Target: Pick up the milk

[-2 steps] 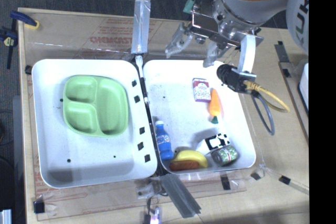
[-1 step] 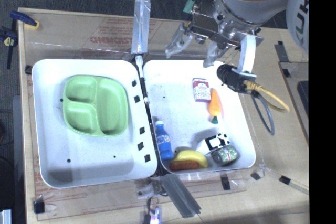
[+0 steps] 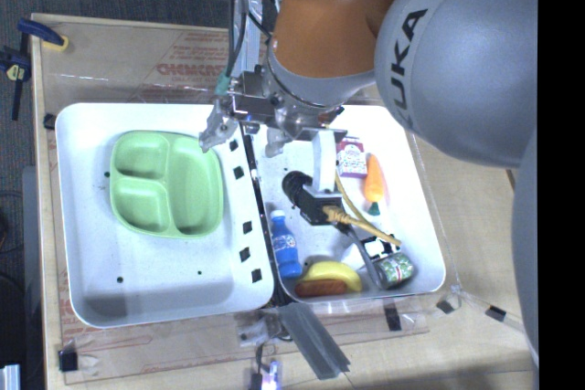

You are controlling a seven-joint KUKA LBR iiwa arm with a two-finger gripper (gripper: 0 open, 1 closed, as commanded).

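Note:
The milk is a small white carton with a dark pink top. It lies in the right bin near the back, next to an orange carrot. My gripper hangs over the divider between the two bins, well to the left of the milk. It is open, its two fingers spread apart with nothing between them. The arm's large orange and grey body covers the back of the right bin.
A green divided plate lies in the left bin. In the right bin's front sit a blue bottle, a yellow banana, a reddish-brown item and a green can.

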